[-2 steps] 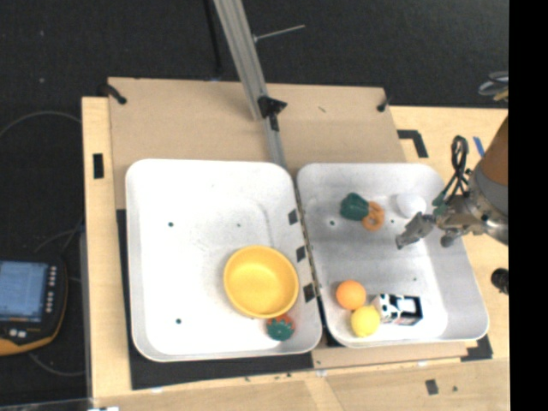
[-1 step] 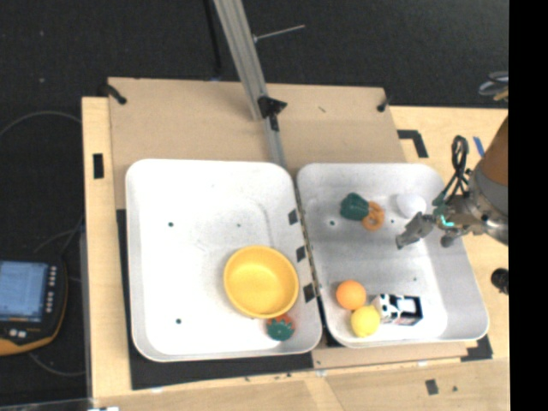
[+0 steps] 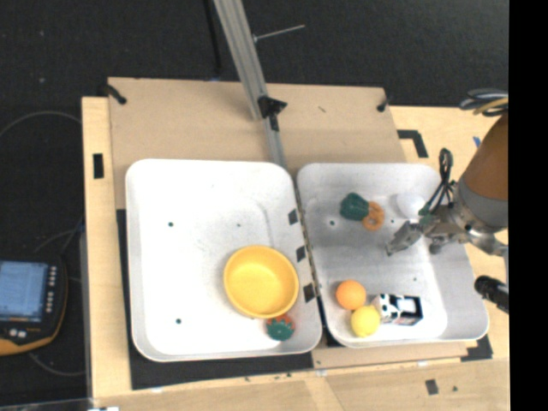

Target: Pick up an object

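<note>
White bins point(image 3: 171, 195); yellow bowl point(image 3: 261, 279); teal-and-red toy point(image 3: 280, 327) beside it; green piece point(image 3: 353, 205) touching an orange one point(image 3: 374, 219); orange ball point(image 3: 349, 294); yellow ball point(image 3: 365, 321); black-and-white patched block point(image 3: 400, 309); grey arm point(image 3: 479, 197) banded orange; tan bench point(image 3: 197, 118)

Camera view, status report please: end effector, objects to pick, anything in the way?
End effector over right bin, nothing seen held. Orange ball, yellow ball near front, apart from it. Path looks clear.

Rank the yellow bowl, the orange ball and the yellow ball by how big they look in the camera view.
1. yellow bowl, clearly largest.
2-3. orange ball and yellow ball: they look alike, so I won't rank them.
</note>
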Robot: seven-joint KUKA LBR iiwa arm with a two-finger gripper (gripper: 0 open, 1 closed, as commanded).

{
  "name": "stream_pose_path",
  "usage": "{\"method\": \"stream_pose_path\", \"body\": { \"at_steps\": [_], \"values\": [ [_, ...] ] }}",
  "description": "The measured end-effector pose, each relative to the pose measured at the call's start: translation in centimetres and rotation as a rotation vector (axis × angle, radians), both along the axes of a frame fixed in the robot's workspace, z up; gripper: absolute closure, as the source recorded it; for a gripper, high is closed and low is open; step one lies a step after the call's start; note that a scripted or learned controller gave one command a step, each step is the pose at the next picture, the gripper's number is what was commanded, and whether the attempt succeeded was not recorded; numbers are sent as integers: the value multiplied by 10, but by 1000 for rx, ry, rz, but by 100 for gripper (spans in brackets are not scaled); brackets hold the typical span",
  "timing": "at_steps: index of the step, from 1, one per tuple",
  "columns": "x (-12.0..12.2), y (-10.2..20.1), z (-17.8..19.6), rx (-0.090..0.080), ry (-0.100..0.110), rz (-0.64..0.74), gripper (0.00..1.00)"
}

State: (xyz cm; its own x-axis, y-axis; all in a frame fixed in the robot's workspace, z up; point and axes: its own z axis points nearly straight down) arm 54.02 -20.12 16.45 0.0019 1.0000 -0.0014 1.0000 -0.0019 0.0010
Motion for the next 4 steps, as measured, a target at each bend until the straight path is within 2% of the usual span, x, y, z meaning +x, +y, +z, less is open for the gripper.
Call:
{"method": "stream_pose_path", "body": {
  "at_steps": [1, 2, 3, 4],
  "values": [
    [5, -5, -60, 0, 5, 1, 0],
    [6, -6, -64, -1, 2, -1, 0],
    [6, -7, -52, -1, -1, -4, 100],
    [6, -12, 11, -2, -7, 0, 100]
  ]
}}
